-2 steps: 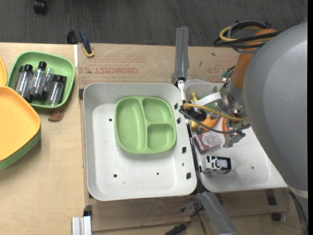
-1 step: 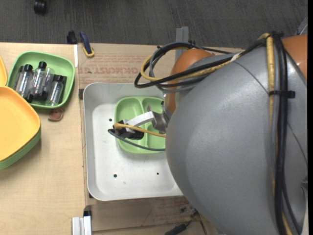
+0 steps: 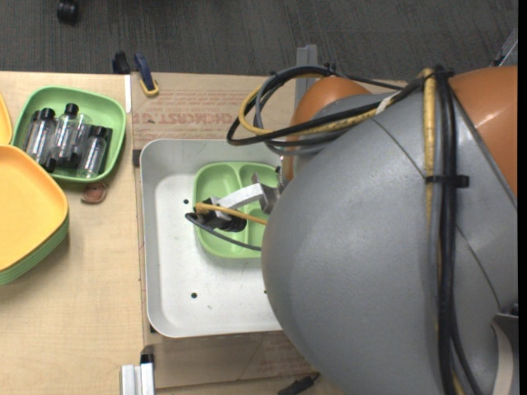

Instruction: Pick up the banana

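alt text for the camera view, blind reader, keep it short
A large grey robot arm with orange bands covers the right half, above a white bin holding a green divided tray. Left on the bench: a green tray of dark-capped bottles and stacked yellow plates.

One fixed overhead view, slanting down on the bench (image 3: pixel 74 319) — arm (image 3: pixel 395 245) close beneath, from the right.

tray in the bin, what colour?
Light green tray, in the white bin; camera view.
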